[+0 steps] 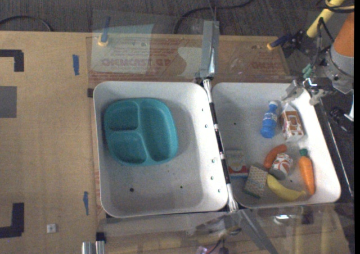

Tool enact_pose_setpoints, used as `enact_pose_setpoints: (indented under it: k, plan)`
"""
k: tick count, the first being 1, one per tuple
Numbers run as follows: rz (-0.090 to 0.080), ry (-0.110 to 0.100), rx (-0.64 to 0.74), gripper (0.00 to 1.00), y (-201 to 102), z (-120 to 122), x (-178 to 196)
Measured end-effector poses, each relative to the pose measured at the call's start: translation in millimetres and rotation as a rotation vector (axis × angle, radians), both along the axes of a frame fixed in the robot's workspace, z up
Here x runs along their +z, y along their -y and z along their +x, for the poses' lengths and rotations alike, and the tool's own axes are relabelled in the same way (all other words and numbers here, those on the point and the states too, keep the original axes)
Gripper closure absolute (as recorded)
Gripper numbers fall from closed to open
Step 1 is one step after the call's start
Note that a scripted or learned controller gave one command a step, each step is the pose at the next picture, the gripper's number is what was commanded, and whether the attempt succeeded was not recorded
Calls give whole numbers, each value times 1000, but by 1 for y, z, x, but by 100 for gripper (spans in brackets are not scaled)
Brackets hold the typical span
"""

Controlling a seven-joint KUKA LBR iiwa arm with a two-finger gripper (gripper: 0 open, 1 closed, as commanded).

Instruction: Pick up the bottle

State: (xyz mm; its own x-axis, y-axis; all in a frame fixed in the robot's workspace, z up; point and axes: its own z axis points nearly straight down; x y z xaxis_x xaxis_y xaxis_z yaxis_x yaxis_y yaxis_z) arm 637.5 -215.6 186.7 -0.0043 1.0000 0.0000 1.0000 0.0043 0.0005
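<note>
The bottle [269, 121] is small and blue with a white cap, and it lies in the upper middle of the right bin [236, 107]. My gripper [304, 91] hangs over the bin's upper right corner, up and to the right of the bottle and apart from it. Its two fingers stand spread, open, with nothing between them. A small white and orange carton [292, 124] lies just right of the bottle, between it and the gripper.
The right bin also holds a carrot [307, 173], a banana [284, 189], a red item [275, 154], a small can [282, 165], a sponge [256, 181] and a small box [236, 166]. A teal divided plate [140, 130] lies in the left bin [169, 191].
</note>
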Motion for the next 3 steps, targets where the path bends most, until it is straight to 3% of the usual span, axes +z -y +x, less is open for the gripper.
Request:
enact_pose_setpoints:
  k: [1, 2, 3]
  plan:
    - [-10, 34, -97, 0, -36, 10, -66]
    - [-13, 50, -304, 0, -38, 16, -76]
    - [-6, 54, -512, 0, -50, 11, -76]
